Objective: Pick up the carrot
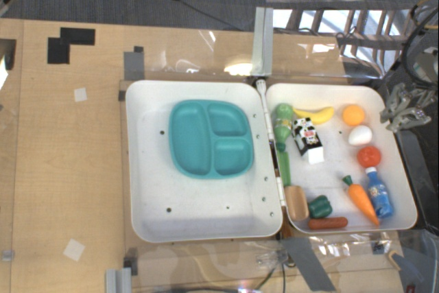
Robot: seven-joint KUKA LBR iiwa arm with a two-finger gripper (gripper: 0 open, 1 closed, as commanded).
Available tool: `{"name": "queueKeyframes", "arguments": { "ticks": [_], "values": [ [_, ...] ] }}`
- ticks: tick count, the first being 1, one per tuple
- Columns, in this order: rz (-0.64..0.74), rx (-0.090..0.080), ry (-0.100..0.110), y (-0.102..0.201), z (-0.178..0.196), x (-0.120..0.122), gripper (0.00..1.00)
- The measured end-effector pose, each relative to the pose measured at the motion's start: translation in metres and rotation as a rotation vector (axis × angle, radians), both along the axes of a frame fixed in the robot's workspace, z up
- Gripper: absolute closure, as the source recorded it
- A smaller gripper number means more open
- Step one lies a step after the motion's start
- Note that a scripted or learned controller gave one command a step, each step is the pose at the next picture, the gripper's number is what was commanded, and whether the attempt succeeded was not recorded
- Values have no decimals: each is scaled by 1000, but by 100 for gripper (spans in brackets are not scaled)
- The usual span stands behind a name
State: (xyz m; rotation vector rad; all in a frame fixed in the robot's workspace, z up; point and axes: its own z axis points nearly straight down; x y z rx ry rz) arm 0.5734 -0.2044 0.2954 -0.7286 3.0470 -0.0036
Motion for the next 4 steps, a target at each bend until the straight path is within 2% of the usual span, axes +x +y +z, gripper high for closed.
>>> {"name": "queueKeyframes", "arguments": {
  "ticks": [1,2,3,4],
  "values": [
    [117,2,7,-1,-111,-65,100],
    [359,-11,-9,2,82,-65,100],
    [562,-2,4,-1,-6,-47,100],
    [716,-9,-2,-1,-191,-60,100]
  ]
}}
